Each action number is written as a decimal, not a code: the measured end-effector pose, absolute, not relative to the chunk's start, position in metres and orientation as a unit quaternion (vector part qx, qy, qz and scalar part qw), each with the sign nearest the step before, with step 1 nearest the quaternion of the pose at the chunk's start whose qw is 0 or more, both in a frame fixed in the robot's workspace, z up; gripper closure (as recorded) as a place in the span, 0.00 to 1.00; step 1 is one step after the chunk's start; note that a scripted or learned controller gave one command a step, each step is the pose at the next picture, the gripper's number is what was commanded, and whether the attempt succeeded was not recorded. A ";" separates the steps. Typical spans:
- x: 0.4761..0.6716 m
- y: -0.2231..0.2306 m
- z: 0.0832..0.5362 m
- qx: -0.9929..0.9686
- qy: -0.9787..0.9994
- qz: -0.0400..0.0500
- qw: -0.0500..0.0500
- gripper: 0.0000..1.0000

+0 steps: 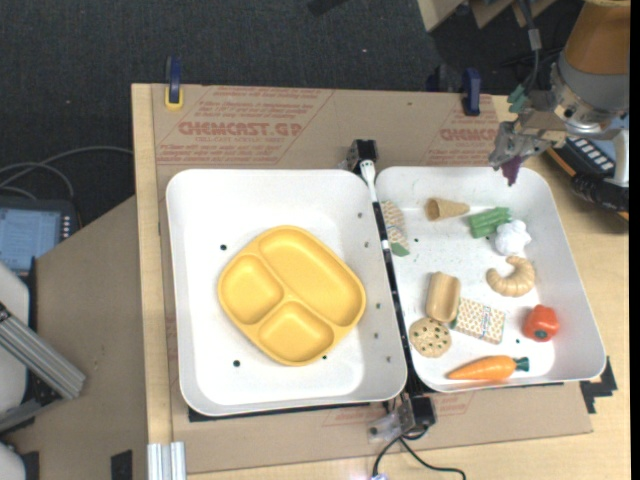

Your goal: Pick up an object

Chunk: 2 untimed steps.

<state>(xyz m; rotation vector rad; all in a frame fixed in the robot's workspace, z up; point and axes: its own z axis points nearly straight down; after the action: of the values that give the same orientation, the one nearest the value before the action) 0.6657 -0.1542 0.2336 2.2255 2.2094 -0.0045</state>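
"Those fingers [512, 165] hang at the right bin's [560, 368] far edge; I can't tell if they're spread or pressed together. Nothing's between them."

"Nearest is the cone [446, 208], just inside that far edge, long axis along it, tip pointing toward the right wall."

"Risky, I'd say. It's tapered and could roll or squirt out, and the broccoli [489, 221] sits close beside."

The two white bins [190, 268] look like smooth, faintly glossy plastic, as does the yellow divided plate [290, 293]. The desk [300, 128] is matt brown cardboard-like board with printed lettering.
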 end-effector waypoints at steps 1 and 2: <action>0.620 -0.133 0.172 0.708 0.706 -0.003 -0.004 1.00; 0.550 -0.098 0.243 0.706 0.708 0.001 0.000 1.00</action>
<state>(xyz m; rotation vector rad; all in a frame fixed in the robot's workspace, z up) 0.5496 -0.0983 0.2426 2.2200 2.2242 0.0037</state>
